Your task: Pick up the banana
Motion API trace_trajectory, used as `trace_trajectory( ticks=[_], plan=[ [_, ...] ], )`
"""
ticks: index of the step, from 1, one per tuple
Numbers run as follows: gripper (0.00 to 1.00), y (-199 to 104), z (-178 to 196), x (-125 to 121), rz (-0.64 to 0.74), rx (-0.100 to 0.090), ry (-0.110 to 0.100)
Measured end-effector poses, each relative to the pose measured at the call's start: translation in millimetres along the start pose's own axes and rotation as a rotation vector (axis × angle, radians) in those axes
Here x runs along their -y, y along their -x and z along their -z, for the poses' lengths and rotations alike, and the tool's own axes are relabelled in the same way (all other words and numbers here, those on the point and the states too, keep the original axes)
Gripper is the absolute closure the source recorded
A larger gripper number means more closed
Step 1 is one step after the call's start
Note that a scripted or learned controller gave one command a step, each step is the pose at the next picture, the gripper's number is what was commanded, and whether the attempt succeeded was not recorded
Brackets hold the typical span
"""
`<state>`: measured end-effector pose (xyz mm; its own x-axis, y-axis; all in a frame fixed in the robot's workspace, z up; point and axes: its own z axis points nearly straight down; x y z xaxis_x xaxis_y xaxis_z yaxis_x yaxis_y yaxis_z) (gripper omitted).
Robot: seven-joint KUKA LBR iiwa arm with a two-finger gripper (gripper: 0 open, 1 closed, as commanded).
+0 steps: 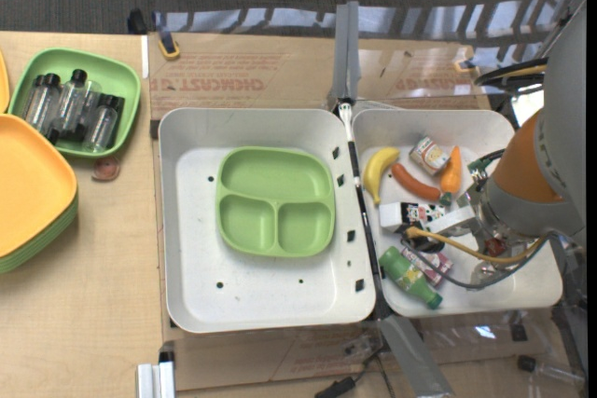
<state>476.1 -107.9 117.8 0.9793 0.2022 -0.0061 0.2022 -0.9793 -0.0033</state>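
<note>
Overhead view of the bench with 2 shallow white bins side by side. In the left bin [187,294], a green divided tray [277,201] with 3 compartments sits near the centre. The right bin [541,289] carries the clutter: the banana [377,172] lies against its left wall, toward the far-left corner, curved and roughly parallel to that wall. Just beside the banana, on its right, lies a red sausage-shaped item [416,182], then a small can [430,154] and an orange carrot-like piece [452,171] nearer the far edge. Below the banana rests a white box [422,215], and a green bottle [409,277] lies by the near-left corner. The arm [541,172] enters over the right edge of this bin; the gripper [485,242] hangs low over the right half, well apart from the banana, and whether it is open or closed cannot be told because wrist and cables mask it. Nothing is seen held. To do the step well, the gripper should probably travel toward the left wall, align across the banana's narrow width at mid-length, and descend clear of both the wall and the red item, since crowding there could deflect a finger or drag a neighbour.
</note>
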Motion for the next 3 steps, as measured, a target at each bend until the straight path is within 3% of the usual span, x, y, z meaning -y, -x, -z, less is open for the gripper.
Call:
trace_trajectory(
  ticks=[1, 2, 3],
  plan=[
    [0.00, 22.9, 5.0, -111.6, 0.026, -0.001, 0.000],
    [1.00, 23.6, 12.4, -110.8, 0.030, 0.004, -0.002],
    [1.00, 3.8, 55.4, -115.6, 0.056, -0.001, 0.002]
  ],
)
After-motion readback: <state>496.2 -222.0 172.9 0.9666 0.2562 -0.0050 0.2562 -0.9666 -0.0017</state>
